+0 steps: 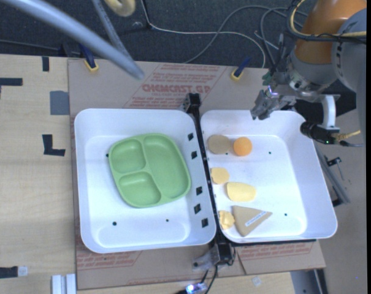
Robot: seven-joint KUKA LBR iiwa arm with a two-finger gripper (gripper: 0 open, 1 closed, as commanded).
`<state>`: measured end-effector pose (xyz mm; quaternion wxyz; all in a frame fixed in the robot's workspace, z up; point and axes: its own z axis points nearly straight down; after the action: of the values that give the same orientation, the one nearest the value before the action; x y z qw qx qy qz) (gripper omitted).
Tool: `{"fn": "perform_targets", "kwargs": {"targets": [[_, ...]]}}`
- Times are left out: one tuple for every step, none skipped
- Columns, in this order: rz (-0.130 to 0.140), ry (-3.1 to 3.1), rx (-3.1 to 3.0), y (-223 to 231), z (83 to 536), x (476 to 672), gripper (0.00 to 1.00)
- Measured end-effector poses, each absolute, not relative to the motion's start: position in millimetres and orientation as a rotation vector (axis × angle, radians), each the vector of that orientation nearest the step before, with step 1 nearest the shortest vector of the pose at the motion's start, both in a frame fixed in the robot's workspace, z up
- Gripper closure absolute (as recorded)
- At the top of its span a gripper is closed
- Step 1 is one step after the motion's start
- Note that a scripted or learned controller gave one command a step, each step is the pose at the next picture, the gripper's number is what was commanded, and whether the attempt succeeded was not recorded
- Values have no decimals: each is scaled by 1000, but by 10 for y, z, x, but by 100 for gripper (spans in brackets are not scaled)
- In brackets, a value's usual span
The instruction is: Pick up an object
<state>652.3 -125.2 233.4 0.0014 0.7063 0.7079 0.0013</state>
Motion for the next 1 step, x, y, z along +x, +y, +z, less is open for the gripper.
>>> {"fn": "perform_targets", "kwargs": {"targets": [[4, 2221, 2217, -1247, 2868, 6532, 100]]}}
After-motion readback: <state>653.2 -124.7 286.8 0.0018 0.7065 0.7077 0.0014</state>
